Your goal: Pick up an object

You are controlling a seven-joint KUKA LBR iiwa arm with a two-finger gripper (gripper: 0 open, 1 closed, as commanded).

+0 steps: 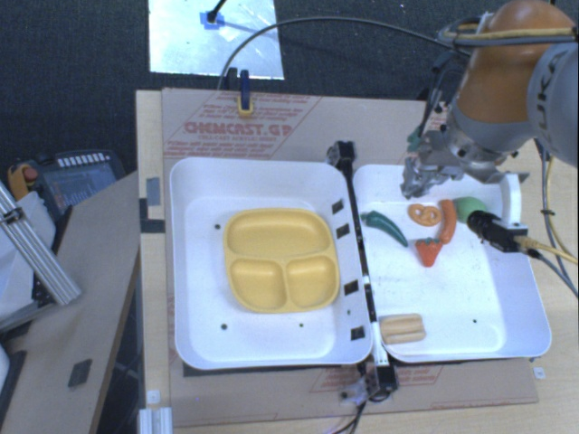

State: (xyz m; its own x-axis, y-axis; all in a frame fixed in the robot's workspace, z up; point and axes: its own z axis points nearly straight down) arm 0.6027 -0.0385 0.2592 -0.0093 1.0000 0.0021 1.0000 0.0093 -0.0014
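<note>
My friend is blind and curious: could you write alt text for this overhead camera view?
A grey and orange robot arm's gripper hovers at the far edge of the right white bin, near toy foods: a green pepper, a carrot, an orange slice and a bread roll. The left white bin holds a yellow divided tray.

Robotics lab: KUKA arm [511, 70] over bench bins [194, 242], loose cables [362, 25], aluminium extrusion [36, 251], pendant [72, 174]

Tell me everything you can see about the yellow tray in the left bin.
The yellow tray looks like smooth plastic, with rounded corners and three compartments: one wide at the far side, two smaller at the near side. It lies flat, slightly turned, near the middle of the left bin. All three compartments look bare.
</note>
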